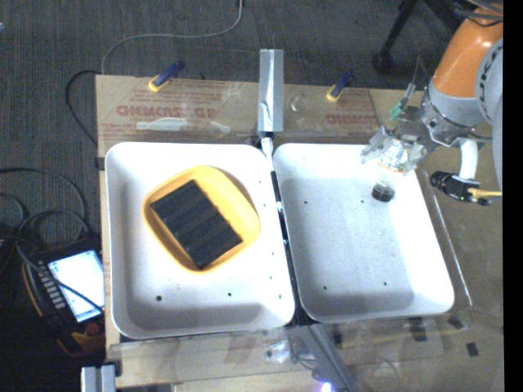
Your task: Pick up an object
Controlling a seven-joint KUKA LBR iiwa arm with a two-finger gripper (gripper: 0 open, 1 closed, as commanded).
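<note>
Worktop carries two white bins side by side. Left bin holds a yellow dish with a black ridged block lying in it. Arm reaches over the right bin; gripper sits above its far edge. Jaws blurred, opening cannot be judged. Small dark object lies on the bin floor just below the gripper.

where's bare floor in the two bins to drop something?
Right bin: nearly all bare, from the divider to the near and right walls. Only its far right corner is crowded, by the pincer and a small dark object just below it. Left bin: the yellow dish with its black sponge fills the middle, leaving the near strip and corners.
</note>
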